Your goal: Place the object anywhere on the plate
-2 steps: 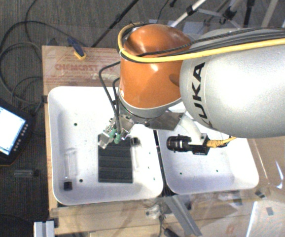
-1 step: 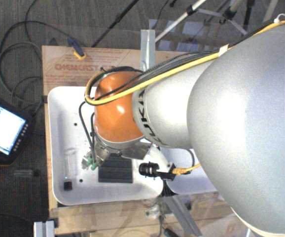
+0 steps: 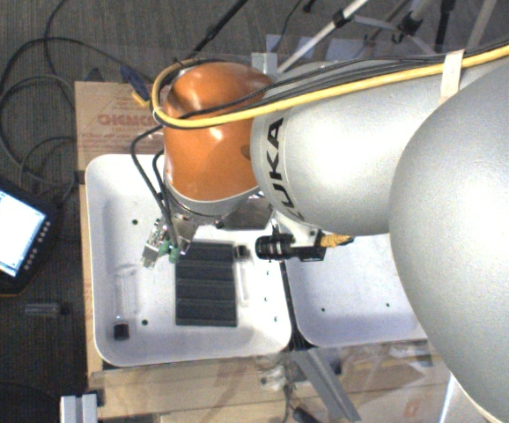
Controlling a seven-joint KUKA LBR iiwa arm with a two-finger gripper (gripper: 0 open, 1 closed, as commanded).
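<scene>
Arm low over the left bin, its orange wrist covering the gripper, with no plate to be made out.

The grey KUKA arm with the orange band (image 3: 209, 135) reached in from the right and hung over the left shallow white bin (image 3: 105, 236), probably so its tool could work straight down. Whether the gripper was open or closed I could not tell. A dark ribbed rectangular block (image 3: 206, 285) lay flat on the bin floor just below the wrist, with a small black cube (image 3: 121, 330) near the front left corner and a clear tube-like piece (image 3: 128, 291) beside it. Which one was the object was unclear. The right shallow white bin (image 3: 351, 311) sat alongside, largely under the arm.
</scene>
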